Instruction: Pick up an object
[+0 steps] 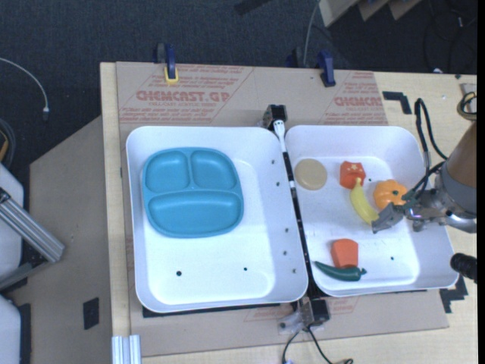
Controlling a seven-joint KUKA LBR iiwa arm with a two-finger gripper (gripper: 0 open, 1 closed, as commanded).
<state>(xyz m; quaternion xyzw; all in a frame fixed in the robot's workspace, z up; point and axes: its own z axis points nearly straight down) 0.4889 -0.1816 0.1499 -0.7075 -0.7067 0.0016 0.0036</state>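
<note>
The board (227, 89) under the bins reads "CHEMCAST GP" in red along its far edge. A blue tray (194, 192) lies in the left bin (212, 279). The right bin (394, 268) holds a disc (310, 174), red block (351, 174), banana (362, 202), orange (389, 192), cup (344, 252) and pepper (339, 271). The gripper (394, 214), near the right edge, grips nothing; finger spread unclear.

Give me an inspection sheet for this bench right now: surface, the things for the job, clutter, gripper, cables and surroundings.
Surface: brown board bearing left bin and right bin side by side.
Job's things: in the right bin, beige disc, red piece, banana, orange fruit, orange cup, green pepper.
Clutter: blue divided plate in the left bin.
Gripper: gripper low over the right bin, beside the banana; finger state unclear.
Cables: black cable along the right bin's far corner.
Surroundings: blue clamps on the board's far edge; dark floor.
</note>
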